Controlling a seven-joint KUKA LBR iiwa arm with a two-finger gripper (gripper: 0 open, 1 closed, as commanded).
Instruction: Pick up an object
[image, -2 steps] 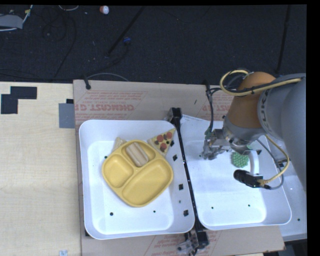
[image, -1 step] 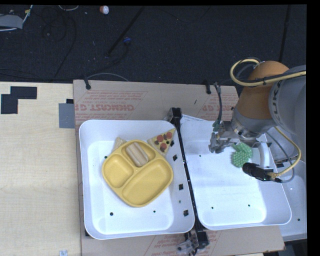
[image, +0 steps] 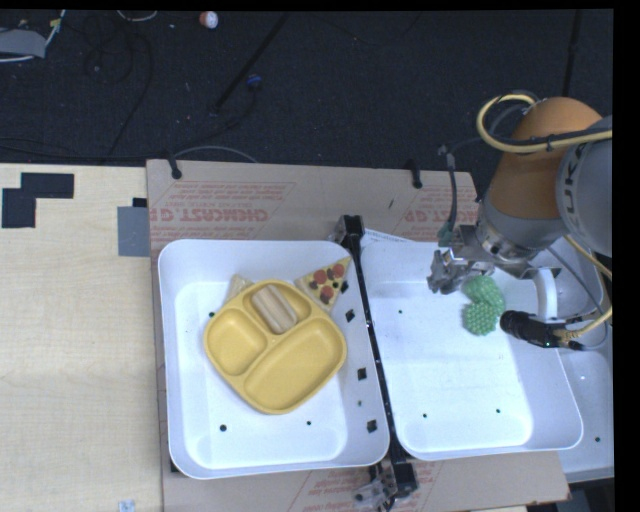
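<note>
Right bin (image: 480, 420): claw (image: 447, 272) beside green bumpy toy (image: 484, 305).

Two white bins sit side by side on the bench (image: 70, 340). The left bin (image: 190, 420) holds a yellow tray (image: 300, 375) with three parts. A tan bun (image: 273, 307) lies in the tray's part at 12 o'clock. A toy pizza slice (image: 328, 281) lies just past the tray at 1 o'clock. Brown cardboard (image: 260, 205) lies under the bins. Black cables (image: 240, 85) run over the dark floor (image: 330, 90) at 12 o'clock.
</note>
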